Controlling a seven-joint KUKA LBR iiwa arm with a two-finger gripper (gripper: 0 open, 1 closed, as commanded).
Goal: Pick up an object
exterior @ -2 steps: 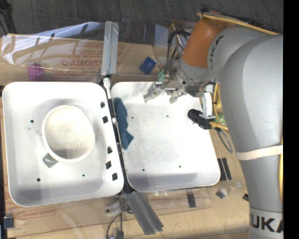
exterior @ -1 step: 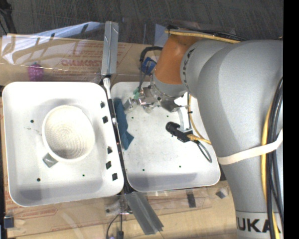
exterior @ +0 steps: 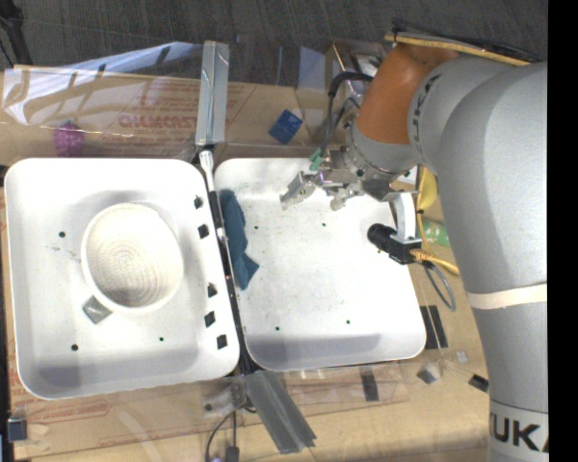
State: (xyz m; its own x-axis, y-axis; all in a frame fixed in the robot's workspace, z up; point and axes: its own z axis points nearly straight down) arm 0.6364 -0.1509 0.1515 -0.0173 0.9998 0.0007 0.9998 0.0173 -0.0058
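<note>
My gripper hangs over the far part of the right bin, open, with nothing between its fingers. A blue cloth lies crumpled against that bin's left wall, to the left of the gripper and apart from it. In the left bin sits a round white woven bowl-like object, and a small grey piece lies by its near-left edge.
Behind the bins, a blue square block and a purple object lie on the cardboard, beside a clear plastic sheet. The arm covers the right bin's far right corner. A divider with black clips separates the bins.
</note>
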